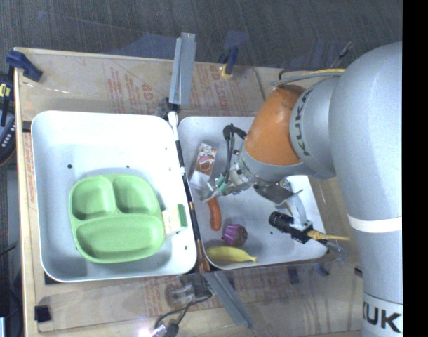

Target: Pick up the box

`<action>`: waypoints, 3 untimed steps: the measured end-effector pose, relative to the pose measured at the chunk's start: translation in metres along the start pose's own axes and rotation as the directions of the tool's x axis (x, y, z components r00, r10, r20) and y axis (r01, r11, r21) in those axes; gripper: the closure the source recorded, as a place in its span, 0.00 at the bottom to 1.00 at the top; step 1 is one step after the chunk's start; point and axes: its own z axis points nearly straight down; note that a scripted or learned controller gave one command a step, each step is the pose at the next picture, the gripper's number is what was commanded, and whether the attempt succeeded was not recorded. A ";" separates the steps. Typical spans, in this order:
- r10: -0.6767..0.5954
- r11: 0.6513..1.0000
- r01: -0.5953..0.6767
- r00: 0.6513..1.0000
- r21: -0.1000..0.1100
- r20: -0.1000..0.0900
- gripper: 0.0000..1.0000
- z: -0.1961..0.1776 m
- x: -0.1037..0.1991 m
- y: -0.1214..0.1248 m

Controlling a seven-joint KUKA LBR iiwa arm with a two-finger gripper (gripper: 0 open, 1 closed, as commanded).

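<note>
Low in the right shallow white bin (266, 248), my end effector (223, 182) hangs just beside the small white-and-red cardboard box (205, 159) near the bin's left wall, presumably to close on it. Its opening I cannot tell.

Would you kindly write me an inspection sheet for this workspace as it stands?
Surface: wooden bench bearing a left bin and a right bin, both white.
Job's things: box lies in the right bin, near its left wall.
Clutter: banana, red sausage and purple toy in the right bin; green plate in the left bin.
Grippers: gripper low in the right bin, beside the box.
Cables: black cable looped by the wrist.
Surroundings: blue clamp on the bench's back corner.
</note>
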 end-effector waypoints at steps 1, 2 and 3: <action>0.269 0.963 -0.269 0.963 0.003 -0.006 1.00 -0.089 0.063 -0.047; 0.653 0.757 -0.653 0.757 0.006 -0.006 1.00 -0.112 0.057 -0.012; 0.653 0.758 -0.653 0.758 0.007 -0.006 0.00 -0.112 0.057 -0.012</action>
